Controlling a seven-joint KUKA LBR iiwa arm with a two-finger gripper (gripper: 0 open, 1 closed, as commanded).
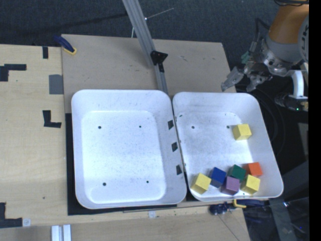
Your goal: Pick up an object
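The grey arm with the orange band [288,21] reaches in from the right and hangs above the far right corner of the pale wooden surface [115,59], just beyond the top rim of the right-hand shallow white bin [251,102]. Its gripper [243,79] points down and to the left. The jaws look spread, two dark fingers apart with nothing between them, so nothing is picked up yet.

The candidates all lie in the right bin. A yellow cube [242,131] sits alone near the right wall, well apart from the others. Along the near edge a cluster huddles together: another yellow cube [201,183] at the left, a blue cube [218,176] just beside it, a purple cube [231,185], a dark green cube [237,172] behind that, a third yellow cube [251,184] and an orange cube [255,169] at the right end. Several of these appear to touch. The left-hand shallow white bin [85,134] lies alongside, rim against rim.

By my reading, this is the approach step: the arm is still outside the bin and high. The next move calls for carrying the jaws over one block, lining them up with its flat sides and descending. The lone yellow cube seems the easier target, since it is nearest and has free room on all sides; the clustered blocks leave little space for a finger to slip between neighbours.
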